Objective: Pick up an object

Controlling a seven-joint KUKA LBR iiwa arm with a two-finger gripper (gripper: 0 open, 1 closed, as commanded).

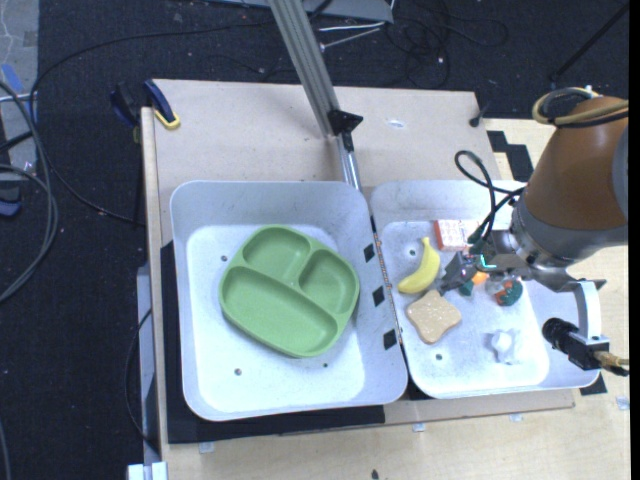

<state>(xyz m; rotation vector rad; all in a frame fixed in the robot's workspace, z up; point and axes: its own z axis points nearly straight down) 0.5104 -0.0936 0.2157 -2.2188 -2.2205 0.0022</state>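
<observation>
In the right bin (470, 373) lie a yellow banana (421, 267), a slice of toast (433, 317), a small orange-and-white box (452, 233), a colourful small toy (509, 291) and a pale crumpled object (502, 344). My gripper (462, 273) hangs low over this bin, just right of the banana and above the toast, with a small orange piece (479, 277) right beside it. The fingers are dark and partly hidden by the wrist. Nothing shows clearly between them.
The left bin (200, 368) holds a green divided plate (290, 290). A metal pole (305, 53) slants down to the seam between the bins. The grey and orange arm (575, 193) covers the right bin's far right side.
</observation>
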